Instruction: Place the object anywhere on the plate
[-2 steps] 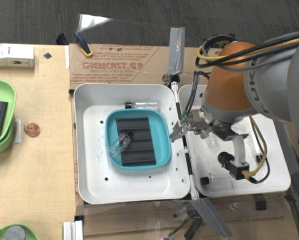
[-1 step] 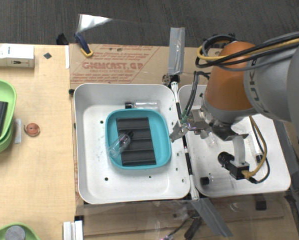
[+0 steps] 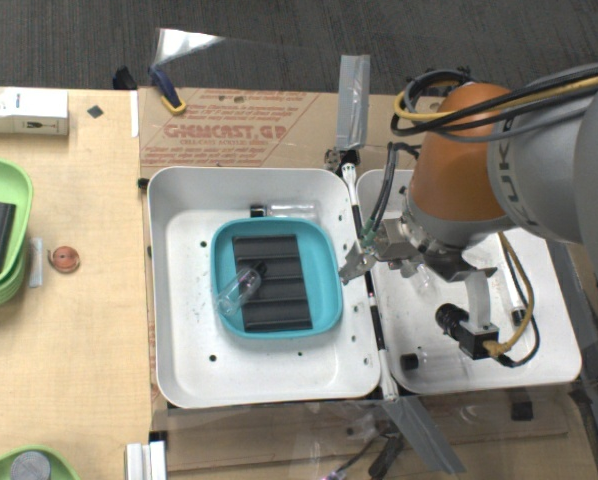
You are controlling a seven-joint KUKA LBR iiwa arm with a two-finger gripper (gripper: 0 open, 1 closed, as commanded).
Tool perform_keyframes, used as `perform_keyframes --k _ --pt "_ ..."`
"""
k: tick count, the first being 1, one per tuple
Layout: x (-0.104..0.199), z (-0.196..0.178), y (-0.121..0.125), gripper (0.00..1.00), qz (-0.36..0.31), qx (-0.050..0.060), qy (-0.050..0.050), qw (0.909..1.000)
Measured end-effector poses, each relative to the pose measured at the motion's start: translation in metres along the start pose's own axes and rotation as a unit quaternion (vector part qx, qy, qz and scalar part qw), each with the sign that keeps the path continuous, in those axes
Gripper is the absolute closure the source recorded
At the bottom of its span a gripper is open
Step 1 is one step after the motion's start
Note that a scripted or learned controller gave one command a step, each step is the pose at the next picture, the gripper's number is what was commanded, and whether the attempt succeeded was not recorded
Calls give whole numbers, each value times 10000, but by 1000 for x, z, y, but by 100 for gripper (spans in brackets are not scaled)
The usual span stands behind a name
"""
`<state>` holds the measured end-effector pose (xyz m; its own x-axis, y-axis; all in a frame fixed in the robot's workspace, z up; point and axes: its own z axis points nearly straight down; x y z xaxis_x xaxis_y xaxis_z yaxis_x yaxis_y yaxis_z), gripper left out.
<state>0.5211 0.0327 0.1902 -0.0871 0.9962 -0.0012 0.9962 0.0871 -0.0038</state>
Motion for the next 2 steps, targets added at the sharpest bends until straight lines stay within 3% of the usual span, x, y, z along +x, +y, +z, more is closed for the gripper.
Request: perform_keyframes --k 2 --pt "0 0 0 0 0 0 0 10000"
